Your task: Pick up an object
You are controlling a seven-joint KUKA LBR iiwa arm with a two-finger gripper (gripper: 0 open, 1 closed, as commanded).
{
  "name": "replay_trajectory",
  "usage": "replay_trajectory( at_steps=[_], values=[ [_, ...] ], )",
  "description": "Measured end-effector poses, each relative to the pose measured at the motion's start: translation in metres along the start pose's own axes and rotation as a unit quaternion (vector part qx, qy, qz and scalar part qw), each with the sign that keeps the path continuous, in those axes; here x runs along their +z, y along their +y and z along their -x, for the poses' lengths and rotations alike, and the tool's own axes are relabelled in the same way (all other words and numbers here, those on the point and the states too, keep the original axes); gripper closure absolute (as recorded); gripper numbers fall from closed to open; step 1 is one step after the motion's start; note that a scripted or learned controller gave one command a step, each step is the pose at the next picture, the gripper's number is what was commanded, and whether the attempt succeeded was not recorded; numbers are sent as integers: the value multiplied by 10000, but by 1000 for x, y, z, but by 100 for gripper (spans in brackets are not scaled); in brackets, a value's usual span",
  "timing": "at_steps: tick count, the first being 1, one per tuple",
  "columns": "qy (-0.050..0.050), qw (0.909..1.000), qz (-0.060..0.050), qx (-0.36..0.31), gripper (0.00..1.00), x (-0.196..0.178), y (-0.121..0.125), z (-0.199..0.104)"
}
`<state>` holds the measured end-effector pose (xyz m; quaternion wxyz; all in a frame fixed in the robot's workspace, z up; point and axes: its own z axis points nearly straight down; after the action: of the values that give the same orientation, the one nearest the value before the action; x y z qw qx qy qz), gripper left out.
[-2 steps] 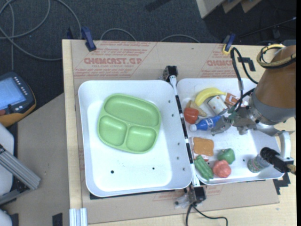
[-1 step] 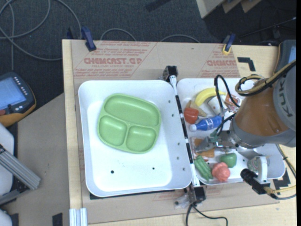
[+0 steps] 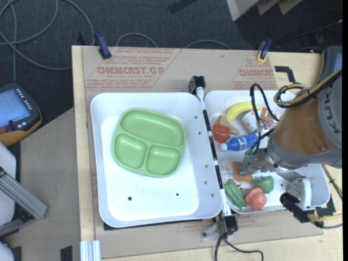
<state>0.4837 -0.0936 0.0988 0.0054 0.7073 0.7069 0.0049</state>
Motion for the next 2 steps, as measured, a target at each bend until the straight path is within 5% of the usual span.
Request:
replay_trajectory(
  at_steps=[1,2],
  values=[
    [-17,10000,21,11,0,-2,1,2],
    [-4,10000,4,6,0,10,0,-2]
  ],
)
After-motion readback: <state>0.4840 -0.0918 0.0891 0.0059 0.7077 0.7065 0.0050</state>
